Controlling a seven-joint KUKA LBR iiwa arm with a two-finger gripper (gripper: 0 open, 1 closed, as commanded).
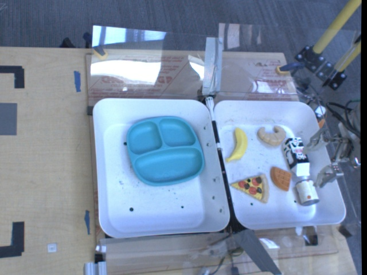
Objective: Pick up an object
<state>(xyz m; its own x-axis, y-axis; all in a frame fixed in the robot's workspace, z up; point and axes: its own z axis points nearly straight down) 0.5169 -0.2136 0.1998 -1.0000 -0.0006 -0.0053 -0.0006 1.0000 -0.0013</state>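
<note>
A: Where to find something to lift?

B: In the right bin [269,113]. Yellow banana [239,144] upright near the left wall, tan pretzel shape [271,135] just beside it toward the back, pizza slice [252,187] in front. Further right, an orange wedge [281,179], a black-and-white bottle [295,152] and a white cylinder [307,192], bunched close together by the right wall.

A: State of the tool?

B: Cannot tell.

A: And around that?

B: Left bin [112,153] touching along the middle seam, with a blue divided plate [165,150] lying flat at its centre. Dark specks on the white floor around the plate.

A: Surface and room?

B: Pale wooden bench [40,153] with black marks and bits of blue tape [77,80]. Clear panels [132,67] standing behind both bins. Grey carpet [172,4] beyond, yellow poles [344,16] at the back right.

A: Open room?

B: Bare white floor at the back of the right bin and along its front right. Banana and pizza slice well apart from the crowded right side.
</note>
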